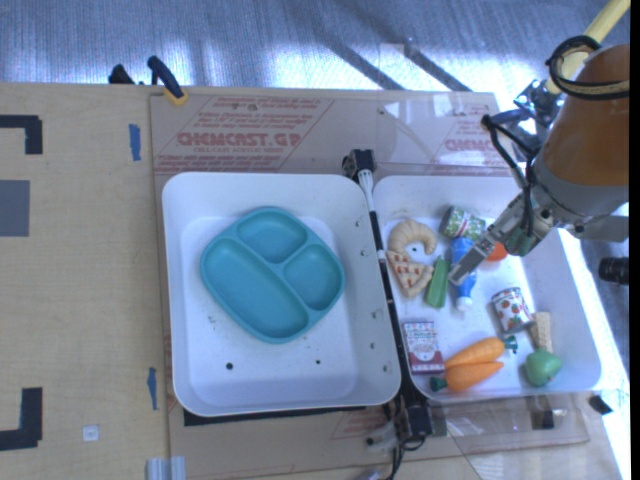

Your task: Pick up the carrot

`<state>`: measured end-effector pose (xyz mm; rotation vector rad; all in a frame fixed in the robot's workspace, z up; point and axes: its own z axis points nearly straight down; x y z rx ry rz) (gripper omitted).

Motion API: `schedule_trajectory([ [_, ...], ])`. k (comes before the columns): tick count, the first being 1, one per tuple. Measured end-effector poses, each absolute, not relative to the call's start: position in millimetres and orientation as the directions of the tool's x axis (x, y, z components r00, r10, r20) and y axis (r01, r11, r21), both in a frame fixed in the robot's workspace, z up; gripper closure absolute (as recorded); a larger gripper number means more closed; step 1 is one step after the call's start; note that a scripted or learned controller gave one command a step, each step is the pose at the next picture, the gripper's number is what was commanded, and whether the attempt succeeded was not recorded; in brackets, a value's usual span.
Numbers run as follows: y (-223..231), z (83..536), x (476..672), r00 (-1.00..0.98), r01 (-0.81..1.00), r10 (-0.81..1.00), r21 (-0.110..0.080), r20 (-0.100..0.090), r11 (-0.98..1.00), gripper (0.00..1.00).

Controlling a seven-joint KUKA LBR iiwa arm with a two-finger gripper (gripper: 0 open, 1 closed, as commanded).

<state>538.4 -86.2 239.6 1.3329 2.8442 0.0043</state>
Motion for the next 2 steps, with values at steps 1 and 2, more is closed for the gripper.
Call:
schedule_trajectory([
  [1,-45,252,480.3,-0.650,0.760,0.760,0.002,0.002,0.650,0.00],
  [2,-104,131,477.1,-0.751,0.660,0.660,-0.004,0.006,0.751,0.00],
])
